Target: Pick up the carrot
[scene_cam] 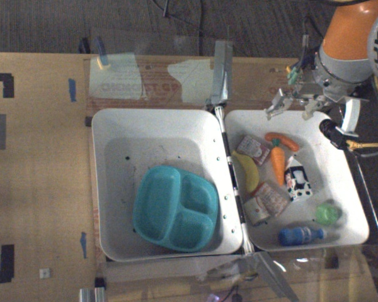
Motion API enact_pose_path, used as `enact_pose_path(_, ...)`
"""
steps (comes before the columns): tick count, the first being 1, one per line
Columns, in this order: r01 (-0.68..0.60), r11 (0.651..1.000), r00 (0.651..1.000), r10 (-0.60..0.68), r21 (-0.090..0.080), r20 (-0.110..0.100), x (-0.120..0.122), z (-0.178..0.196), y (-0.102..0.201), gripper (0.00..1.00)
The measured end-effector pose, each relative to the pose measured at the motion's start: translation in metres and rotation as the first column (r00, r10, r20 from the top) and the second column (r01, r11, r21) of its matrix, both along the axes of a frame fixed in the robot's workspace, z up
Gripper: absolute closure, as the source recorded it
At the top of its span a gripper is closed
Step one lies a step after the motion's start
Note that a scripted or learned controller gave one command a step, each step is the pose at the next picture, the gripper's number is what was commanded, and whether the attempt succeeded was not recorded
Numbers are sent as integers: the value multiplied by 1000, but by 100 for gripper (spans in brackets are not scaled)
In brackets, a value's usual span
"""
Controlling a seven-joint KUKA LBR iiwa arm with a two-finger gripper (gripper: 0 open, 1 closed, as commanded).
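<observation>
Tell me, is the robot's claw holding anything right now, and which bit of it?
Nothing is held. The gripper hovers open over the back rim of the right bin, and the carrot lies in that bin, apart from it.

We see the arm (356,30) reaching in at the bench's far right corner, end effector (296,106) empty, fingers spread apart, pointing left.

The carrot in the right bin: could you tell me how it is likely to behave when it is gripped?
The carrot looks like a smooth, tapered toy, so it is probably stiff and light, and may slip toward its thin end. Being rounded, it could roll when nudged. The banana and a small carton lie close on either side, so a grasp may disturb them.
</observation>
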State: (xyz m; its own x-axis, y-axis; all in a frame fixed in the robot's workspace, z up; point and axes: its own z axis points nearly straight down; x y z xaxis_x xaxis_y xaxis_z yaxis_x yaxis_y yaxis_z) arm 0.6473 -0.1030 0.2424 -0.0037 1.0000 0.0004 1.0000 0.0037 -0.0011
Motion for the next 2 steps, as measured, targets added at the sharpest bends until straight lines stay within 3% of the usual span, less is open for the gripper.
enact_pose_path(1, -167, 986, 986, 167, 0, 0, 19, -126, -42, 0)
enact_pose_path(2, -289, 957, 957, 289, -10, 26, -3, -146, -39, 0)
